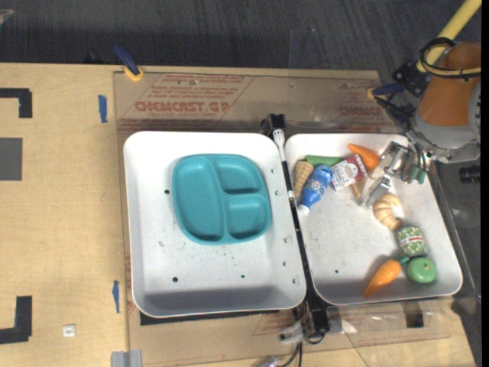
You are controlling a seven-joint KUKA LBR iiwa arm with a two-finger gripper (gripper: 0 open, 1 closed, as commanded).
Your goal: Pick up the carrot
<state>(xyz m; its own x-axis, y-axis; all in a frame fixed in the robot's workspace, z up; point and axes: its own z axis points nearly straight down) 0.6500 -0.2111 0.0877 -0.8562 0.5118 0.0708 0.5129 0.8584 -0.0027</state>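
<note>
The carrot (383, 276) lies at about five o'clock in the right bin (447, 228), its green top touching a green ball (420, 270). Just above sits a can (411, 240) whose label is too small to read, then a bread roll (388, 209). A second orange piece (365, 156) lies at twelve o'clock, beside a red-and-white packet (345, 174), a blue tube (315, 187), a cone (302, 174) and a green item (324, 160), partly hidden. The hand (380, 182) hangs at about one o'clock, its fingers slightly spread, tips just above the roll, nothing between them. The left bin (145, 228) holds a teal tray (221, 197). On the bench (61, 205), the board (183, 98) reads "CHEMCAST GP".
</note>
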